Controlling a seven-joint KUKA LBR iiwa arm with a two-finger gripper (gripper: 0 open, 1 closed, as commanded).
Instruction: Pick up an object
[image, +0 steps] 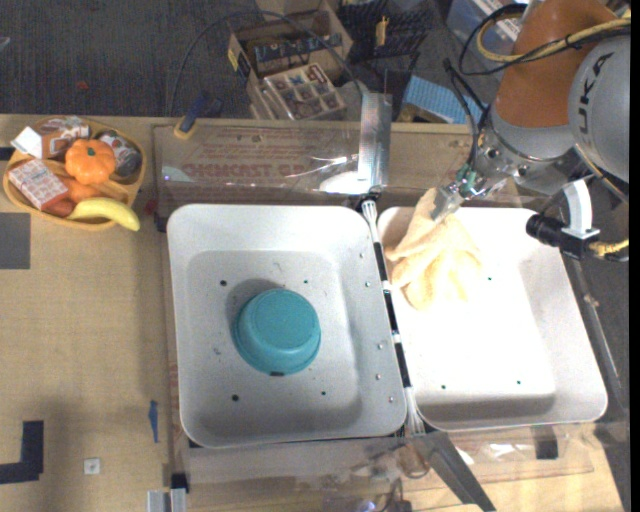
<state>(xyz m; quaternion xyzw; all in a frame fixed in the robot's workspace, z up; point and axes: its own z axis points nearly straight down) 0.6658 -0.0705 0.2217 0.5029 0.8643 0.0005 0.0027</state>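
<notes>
Pinching top corner of yellow cloth (432, 262), fingers (452, 197) closed on it, cloth hanging over right bin (520, 370).

Two bins sit side by side on the counter (80, 330): the left bin (195, 240) holds an upturned bowl (278, 330) near its middle, and the right bin (560, 380) holds a cloth (435, 262) in its far left corner. The end effector (462, 187) hangs over the cloth's far edge. A basket (20, 185) of toy food stands at the counter's far left, well apart from the bins.

Fruit basket (72, 170) (banana, orange inside) on bench's far-left corner.
</notes>
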